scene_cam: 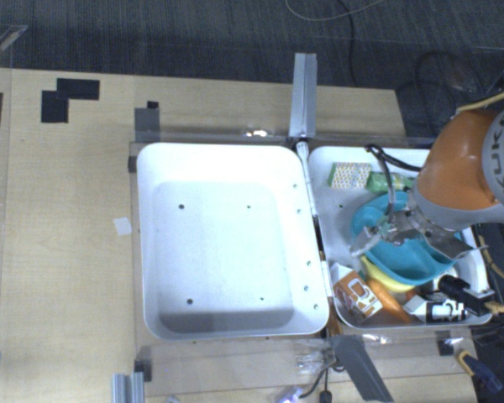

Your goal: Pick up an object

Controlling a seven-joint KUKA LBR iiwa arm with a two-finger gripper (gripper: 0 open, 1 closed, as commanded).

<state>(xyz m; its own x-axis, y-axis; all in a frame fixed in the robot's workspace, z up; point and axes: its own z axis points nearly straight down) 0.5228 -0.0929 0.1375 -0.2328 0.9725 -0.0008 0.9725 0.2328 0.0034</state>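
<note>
Arm reaching down into the crowded right bin, over a blue bowl.

From the overhead camera, the gripper is hovering at the blue bowl; whether it is wide, narrow or holding anything, I cannot tell. A good grab probably means pinching the bowl's rim squarely. The bowl is glossy turquoise, lying tilted against a yellow banana-like piece and a brown packet.

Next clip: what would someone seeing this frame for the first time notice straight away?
The grey arm with its orange band reaches in from the right, its end effector down among the clutter in the right bin. That bin is crowded: a bright blue bowl-like object, a yellow item just below it, and an orange-brown package at the near edge. Beside it sits the large white left bin.
</note>
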